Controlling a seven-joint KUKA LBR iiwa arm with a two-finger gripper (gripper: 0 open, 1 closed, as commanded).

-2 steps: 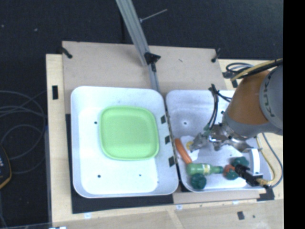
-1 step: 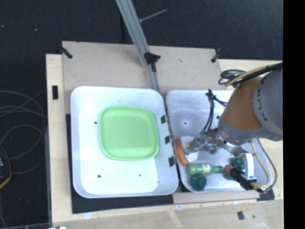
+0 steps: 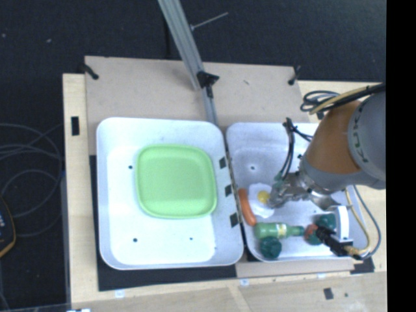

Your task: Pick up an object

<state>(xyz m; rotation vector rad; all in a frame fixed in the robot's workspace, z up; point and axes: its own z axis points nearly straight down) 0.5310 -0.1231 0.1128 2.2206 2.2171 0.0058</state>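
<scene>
In the left bin (image 3: 117, 174), near the left edge of the worktop (image 3: 143, 86), a light green square plate (image 3: 176, 181) lies flat, a bit toward the bin's far side. No words or labels can be read on anything here.

The right bin (image 3: 250, 145) sits just beside the left one, and its things are all crowded at its near side. An orange carrot-shaped toy (image 3: 246, 207) lies along the bin's left wall. Next to it is a small yellow thing (image 3: 262, 195) on something white. A green bottle (image 3: 278, 229) lies on its side near the bin's near edge, with a dark green round thing (image 3: 270, 246) just in front of it. A dark green and red thing (image 3: 320, 229) lies near the bin's near right corner.

The grey and orange arm (image 3: 341, 148) reaches in from the right. Its jaws (image 3: 278, 194) are down in the right bin, right beside the yellow thing. How wide they are is too hard to tell, and nothing can be seen held between them.
</scene>
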